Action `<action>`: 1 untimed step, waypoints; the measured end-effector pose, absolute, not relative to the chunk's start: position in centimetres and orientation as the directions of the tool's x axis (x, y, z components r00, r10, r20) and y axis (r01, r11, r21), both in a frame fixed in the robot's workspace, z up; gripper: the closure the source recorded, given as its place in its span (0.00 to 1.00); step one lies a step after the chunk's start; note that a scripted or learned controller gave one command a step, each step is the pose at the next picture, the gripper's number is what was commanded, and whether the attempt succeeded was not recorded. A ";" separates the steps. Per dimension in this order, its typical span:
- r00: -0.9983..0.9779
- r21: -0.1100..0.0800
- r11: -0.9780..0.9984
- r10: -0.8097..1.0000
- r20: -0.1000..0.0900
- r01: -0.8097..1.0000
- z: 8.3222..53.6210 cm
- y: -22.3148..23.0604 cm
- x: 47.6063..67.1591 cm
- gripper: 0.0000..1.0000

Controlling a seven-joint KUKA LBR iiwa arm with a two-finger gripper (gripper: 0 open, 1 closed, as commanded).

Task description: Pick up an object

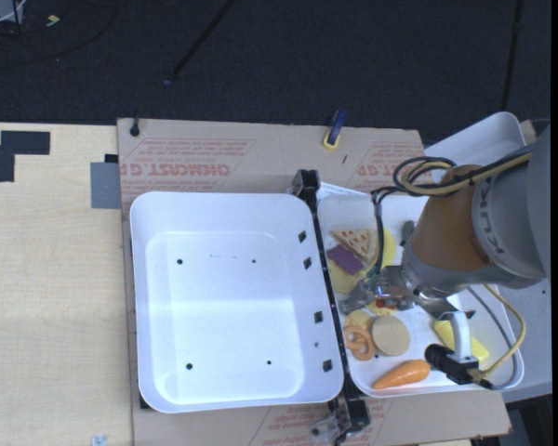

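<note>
Arm hides right bin's far half (toys partly covered).

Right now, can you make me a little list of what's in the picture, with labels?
bins: two white ones side by side, left bin and right bin
arm: grey with an orange band, over the right bin
tool: down among the toys
toys in right bin: carrot, pretzel, round cracker, purple piece, waffle piece
</note>
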State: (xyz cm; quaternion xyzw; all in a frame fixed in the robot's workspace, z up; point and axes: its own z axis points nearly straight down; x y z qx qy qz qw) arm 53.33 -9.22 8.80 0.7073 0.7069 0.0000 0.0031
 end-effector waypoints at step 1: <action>0.000 0.001 0.000 1.000 -0.001 1.000 9.0 -9.4 56.2 0.00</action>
